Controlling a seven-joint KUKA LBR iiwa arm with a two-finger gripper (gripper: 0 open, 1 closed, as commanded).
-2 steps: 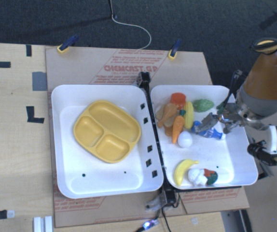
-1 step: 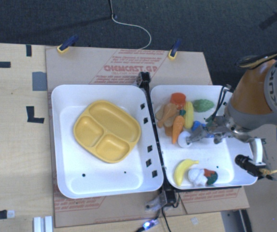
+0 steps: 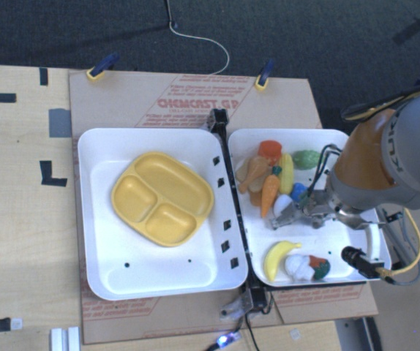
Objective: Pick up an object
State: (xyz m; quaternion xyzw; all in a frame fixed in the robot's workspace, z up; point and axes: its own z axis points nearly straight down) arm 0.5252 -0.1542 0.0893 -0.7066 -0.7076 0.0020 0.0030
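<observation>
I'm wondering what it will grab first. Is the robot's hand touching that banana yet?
Apart. The camera view shows bare white bin floor between the hand and the banana, which lies nearer the bin's front wall beside a white and green toy.

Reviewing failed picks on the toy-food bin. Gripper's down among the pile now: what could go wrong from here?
1. The gripper sits low in the right bin beside a tight cluster: carrot, yellow piece, blue piece. It may catch two things, or nudge them apart and close on nothing.
2. The banana lies just below it; a sweep could knock it against the bin wall.
</observation>
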